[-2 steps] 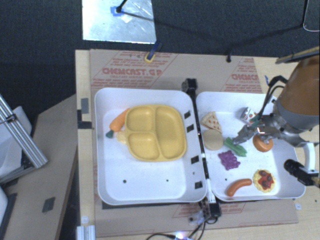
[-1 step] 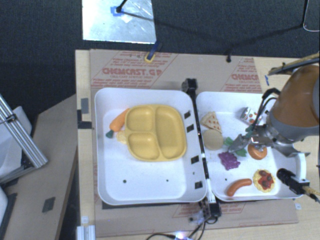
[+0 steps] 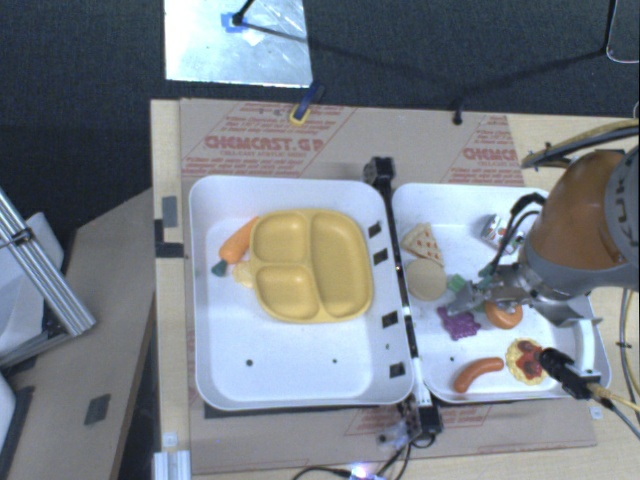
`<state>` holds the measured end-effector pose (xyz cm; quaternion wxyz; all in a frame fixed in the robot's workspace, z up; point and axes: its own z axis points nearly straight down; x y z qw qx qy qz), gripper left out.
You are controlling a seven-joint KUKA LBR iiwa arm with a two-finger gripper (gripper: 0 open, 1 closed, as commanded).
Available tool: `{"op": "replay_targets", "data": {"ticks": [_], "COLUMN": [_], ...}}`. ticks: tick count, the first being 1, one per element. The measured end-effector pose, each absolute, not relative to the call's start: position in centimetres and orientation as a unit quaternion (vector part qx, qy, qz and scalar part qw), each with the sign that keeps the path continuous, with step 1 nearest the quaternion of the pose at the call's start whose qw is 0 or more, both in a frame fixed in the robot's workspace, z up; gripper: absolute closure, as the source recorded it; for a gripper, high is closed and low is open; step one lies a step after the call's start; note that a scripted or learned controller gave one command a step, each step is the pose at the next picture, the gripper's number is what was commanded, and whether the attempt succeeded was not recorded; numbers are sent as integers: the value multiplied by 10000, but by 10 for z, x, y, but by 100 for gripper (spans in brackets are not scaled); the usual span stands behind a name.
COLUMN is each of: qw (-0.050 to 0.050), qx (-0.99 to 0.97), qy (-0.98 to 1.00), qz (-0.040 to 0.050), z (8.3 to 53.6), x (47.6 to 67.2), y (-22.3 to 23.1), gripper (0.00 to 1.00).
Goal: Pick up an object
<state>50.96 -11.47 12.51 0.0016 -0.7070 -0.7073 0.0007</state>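
Grapes (image 3: 461,322), a small purple toy bunch, lie in the middle of the right bin (image 3: 452,204), just under the tip of the claw (image 3: 462,289). I cannot tell if the claw is released or clenched, and nothing can be seen held in it. The bunch looks light and bumpy, most likely hard plastic, so it may slip; a grab across its middle seems best. Close by are a round cookie (image 3: 427,282), a pizza slice (image 3: 422,240), an orange toy (image 3: 503,315), a sausage (image 3: 477,372) near the bin's front edge, and a little pizza (image 3: 526,359). The bin floor is smooth and white, with little room between toys. The left bin (image 3: 290,373) holds a yellow plate (image 3: 305,264) and a carrot (image 3: 237,240) by its left edge.
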Motion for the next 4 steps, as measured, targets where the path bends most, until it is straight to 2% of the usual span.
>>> {"op": "replay_targets", "data": {"ticks": [1,2,4], "qw": [-23,-18,-29], "qx": [-7070,-7071,-7058], "qy": [-7072,-7071,-7084], "qz": [-15,-12,-17], "z": [97,105,194], "x": [511,511,515], "y": [-115,-115,-117], "gripper": [0,100,100]}}
